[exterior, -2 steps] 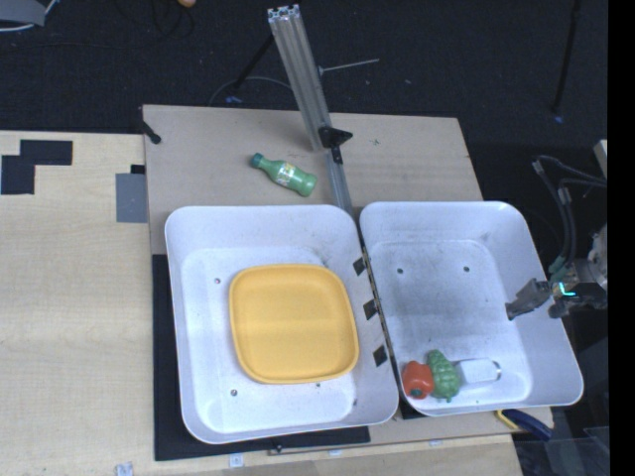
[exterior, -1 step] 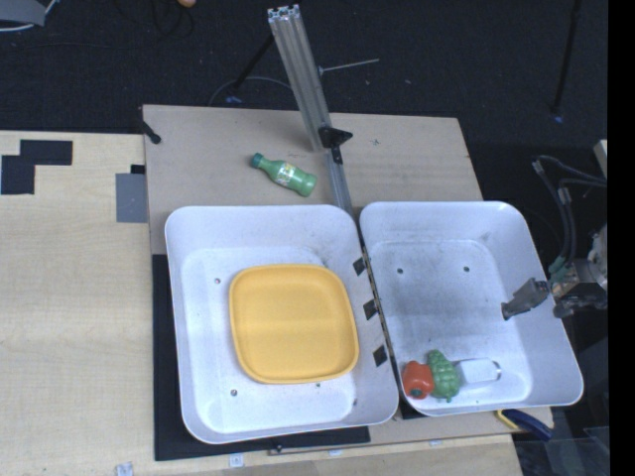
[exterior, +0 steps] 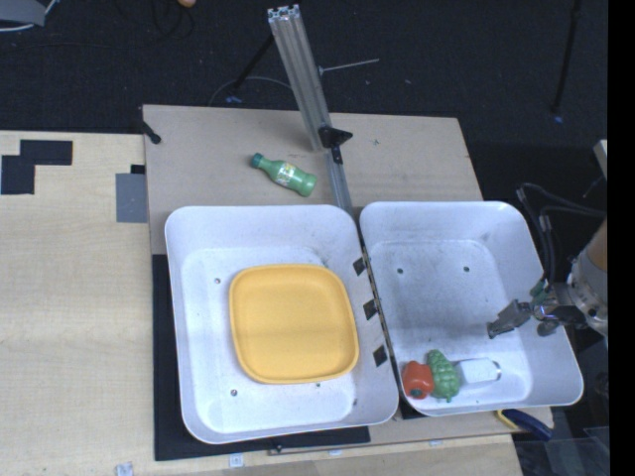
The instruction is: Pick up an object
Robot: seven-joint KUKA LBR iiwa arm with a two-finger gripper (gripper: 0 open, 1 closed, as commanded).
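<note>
so your gripper (exterior: 516, 320) hung in the right bin (exterior: 446, 228), whether open or closed i couldn't tell; the toys (exterior: 437, 376) lay just down-left of it.

left bin (exterior: 189, 266): plate (exterior: 294, 322) | right bin (exterior: 446, 226): vegetable toys (exterior: 433, 377) at front edge, claw (exterior: 516, 320) over right side | desk (exterior: 397, 157): bottle (exterior: 285, 175) behind left bin

The tan bench (exterior: 417, 162) is carrying two white bins side by side; the left bin (exterior: 193, 296) and the right bin (exterior: 446, 236) are touching along their inner edges; a green bottle (exterior: 284, 175) is lying on its side on the board behind the left bin, apart from it.
</note>
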